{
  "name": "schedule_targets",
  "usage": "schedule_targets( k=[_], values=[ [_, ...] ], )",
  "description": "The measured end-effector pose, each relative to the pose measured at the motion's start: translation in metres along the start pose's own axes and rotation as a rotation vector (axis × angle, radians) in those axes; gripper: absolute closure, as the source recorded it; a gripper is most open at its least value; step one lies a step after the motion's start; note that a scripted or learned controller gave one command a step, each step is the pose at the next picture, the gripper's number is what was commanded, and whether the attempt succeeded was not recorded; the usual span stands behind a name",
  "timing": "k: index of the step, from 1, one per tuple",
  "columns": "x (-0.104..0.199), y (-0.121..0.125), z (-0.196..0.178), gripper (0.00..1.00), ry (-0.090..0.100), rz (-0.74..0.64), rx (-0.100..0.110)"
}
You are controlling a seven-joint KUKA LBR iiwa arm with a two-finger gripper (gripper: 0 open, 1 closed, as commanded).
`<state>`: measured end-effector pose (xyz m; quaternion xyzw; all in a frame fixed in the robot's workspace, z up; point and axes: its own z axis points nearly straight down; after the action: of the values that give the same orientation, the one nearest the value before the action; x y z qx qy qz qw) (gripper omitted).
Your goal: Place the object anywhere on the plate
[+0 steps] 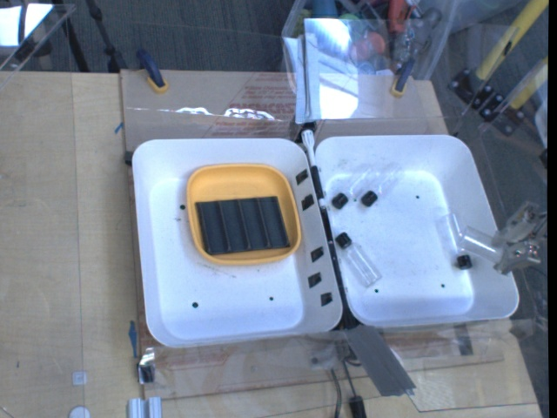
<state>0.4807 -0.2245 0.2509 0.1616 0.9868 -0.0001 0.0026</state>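
Note:
A yellow plate (202,185) lies in the left bin (165,303). A black ridged slab (242,225) rests flat on the plate and covers most of its floor. In the right bin (409,159) lie several clear vials with black caps: one near the divider (357,261), two close together toward the back (355,194), and one at the right (459,238). A grey metal piece that looks like my gripper (522,238) sits at the right bin's right rim, just beside the right-hand vial. It is small and blurred, and nothing is visibly held in it.
A row of black clips (312,233) runs along the divider between the bins. A clear box of colourful items (374,24) stands behind the bins. A grey flat piece (379,360) lies in front of the right bin.

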Motion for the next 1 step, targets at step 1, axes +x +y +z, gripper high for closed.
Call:
schedule_targets(
  k=[1],
  values=[
    [-0.044,0.0146,-0.0955,1.0,-0.001,-0.192,-0.001]
  ],
)
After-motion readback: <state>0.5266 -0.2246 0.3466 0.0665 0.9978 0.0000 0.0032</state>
